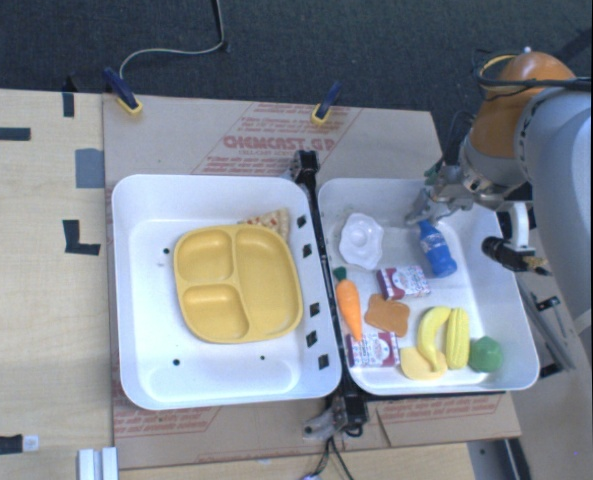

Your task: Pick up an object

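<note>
- The gripper (428,208) hangs low over the top right part of the right bin (504,313)
- It sits just above the blue bottle (436,249), at the bottle's top end
- You cannot tell if the pincer is spread or pressed together, and nothing shows between its tips
- The blue bottle lies flat in the right bin, near the bin's right wall
- A white crumpled cup (361,239) lies to the left of the bottle
- A small red and white box (404,283) lies below the bottle
- An orange carrot (349,308) lies along the left side of the right bin
- A brown flat toy, like a slice of bread (387,315), sits next to the carrot
- Another red and white packet (372,349) lies below that
- Yellow bananas (440,339) lie near the bottom of the bin, with a green round toy (485,354) just beside them
- The left bin (136,268) holds a yellow plate with three parts (238,282)
- A bit of a pizza slice (267,221) peeks out from behind the plate's top edge
- Both bins sit on a sheet of cardboard (236,138) held by two blue and yellow clamps (122,90)
</note>
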